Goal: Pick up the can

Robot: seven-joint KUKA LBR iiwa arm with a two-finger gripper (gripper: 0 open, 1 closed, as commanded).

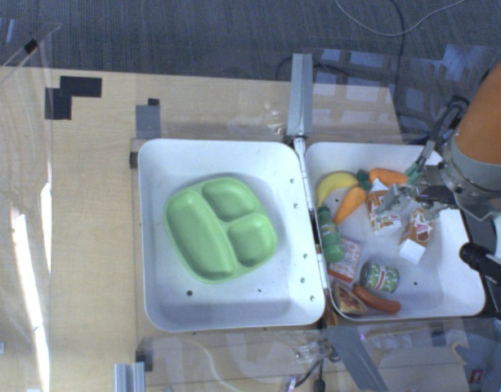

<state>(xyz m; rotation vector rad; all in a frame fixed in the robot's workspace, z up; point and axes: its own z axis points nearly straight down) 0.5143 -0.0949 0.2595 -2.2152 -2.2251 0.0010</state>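
Nearest camera: front lip of right bin (446, 310), with hot dog (375, 300) on small tray at front left corner. Just behind it, can (382, 278), green label, pale lid up, lying roughly upright on bin floor, touching or almost touching hot dog. Untouched, not lifted. Green bottle (329, 237) along left wall of same bin, banana (336, 184) and carrot (350, 204) further back, second orange piece (388, 175) behind those. Small cartons (418, 228) and white block toward middle right.

Left bin (156, 243) holding green divided plate (221, 228), three compartments, nothing in them as far as visible.

Arm entering from right, orange band up top, grey wrist below. Gripper (392, 202) hanging over back half of right bin, above cartons and close to carrot, well apart from can. Fingers too cluttered against cartons beneath; cannot tell if spread or closed. Nothing clearly seen between them, so no grasp claimed.

Progress judgement: early, approach stage at best. Pick not done, can sitting on bin floor. Left to do: shift gripper toward front of bin over can, descend, close on it, lift clear. Risk guess: hot dog and pouch beside can crowding finger room; round body may roll or slip if caught off-centre.

Bench (87, 219) bare wood around bins, black tape marks at far left.
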